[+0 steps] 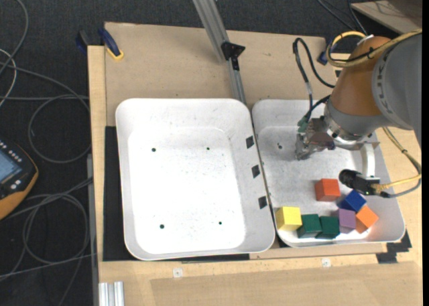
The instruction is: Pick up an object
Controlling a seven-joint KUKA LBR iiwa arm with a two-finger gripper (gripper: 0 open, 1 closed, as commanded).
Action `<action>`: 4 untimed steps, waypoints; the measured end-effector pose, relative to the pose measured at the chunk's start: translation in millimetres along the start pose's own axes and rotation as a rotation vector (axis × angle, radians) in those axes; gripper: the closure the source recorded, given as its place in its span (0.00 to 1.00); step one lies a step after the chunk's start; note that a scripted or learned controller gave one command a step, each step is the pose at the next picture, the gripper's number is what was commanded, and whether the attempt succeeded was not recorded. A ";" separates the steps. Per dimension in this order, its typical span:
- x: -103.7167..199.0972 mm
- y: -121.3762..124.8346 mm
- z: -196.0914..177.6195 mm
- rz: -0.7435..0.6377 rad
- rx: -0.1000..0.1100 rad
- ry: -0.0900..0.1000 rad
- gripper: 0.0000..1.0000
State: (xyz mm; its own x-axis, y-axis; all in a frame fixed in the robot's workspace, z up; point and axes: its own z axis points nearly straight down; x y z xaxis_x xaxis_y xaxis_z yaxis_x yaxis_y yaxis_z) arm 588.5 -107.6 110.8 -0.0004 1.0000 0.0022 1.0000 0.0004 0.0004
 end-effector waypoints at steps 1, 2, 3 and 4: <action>-0.7 -7.2 -48.6 0.001 -0.005 -0.003 1.00; -3.4 2.6 -97.0 -0.001 -0.007 -0.003 1.00; -3.2 4.2 -151.5 -0.001 -0.007 -0.004 1.00; 50.5 -6.3 -138.6 -0.006 0.003 0.001 1.00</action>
